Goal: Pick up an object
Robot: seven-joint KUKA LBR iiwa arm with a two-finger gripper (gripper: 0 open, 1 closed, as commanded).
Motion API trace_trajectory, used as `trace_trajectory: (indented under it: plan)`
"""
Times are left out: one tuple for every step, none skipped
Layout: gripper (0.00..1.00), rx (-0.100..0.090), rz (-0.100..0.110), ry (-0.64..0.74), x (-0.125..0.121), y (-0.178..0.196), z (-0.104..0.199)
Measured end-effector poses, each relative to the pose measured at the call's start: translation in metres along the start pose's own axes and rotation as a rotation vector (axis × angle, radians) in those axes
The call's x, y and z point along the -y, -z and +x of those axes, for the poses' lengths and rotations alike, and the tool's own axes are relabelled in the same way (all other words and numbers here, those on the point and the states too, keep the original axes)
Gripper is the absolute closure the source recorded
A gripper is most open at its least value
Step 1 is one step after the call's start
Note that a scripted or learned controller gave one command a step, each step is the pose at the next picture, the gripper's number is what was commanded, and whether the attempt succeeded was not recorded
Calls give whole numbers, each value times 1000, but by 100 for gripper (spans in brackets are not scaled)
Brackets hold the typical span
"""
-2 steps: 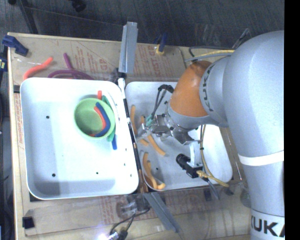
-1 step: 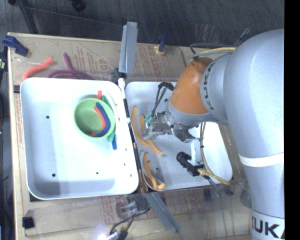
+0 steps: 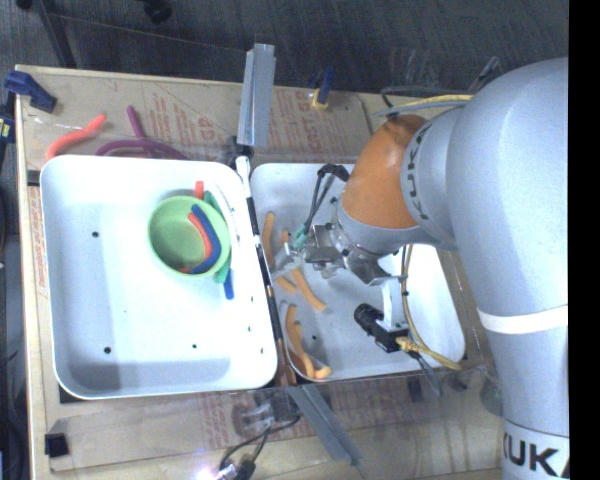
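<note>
My gripper hangs low over the left part of the right bin, under the orange wrist band. Several orange sticks lie in that bin: one just left of the gripper, one right below it, and a curved one near the front wall. The gripper's body hides whatever is directly under it. In the left bin stands a green bowl holding a red strip and a blue strip. A blue stick lies by the bowl's right rim.
A grey bar rises at the back where the bins meet. On the bench behind the left bin lie an orange-red tool, a purple hose and a blue clamp. The arm's bulk covers the right bin's far right.
</note>
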State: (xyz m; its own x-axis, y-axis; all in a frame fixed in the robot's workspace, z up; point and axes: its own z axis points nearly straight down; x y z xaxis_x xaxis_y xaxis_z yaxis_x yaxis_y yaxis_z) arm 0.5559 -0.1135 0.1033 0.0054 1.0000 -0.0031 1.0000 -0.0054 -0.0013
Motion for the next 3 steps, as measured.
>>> trace_trajectory:
  plan:
    - [100,1,2,6,0,9,1]
    - [0,2,2,7,0,9,1]
    - [0,2,0,39,-5,-10,-4]
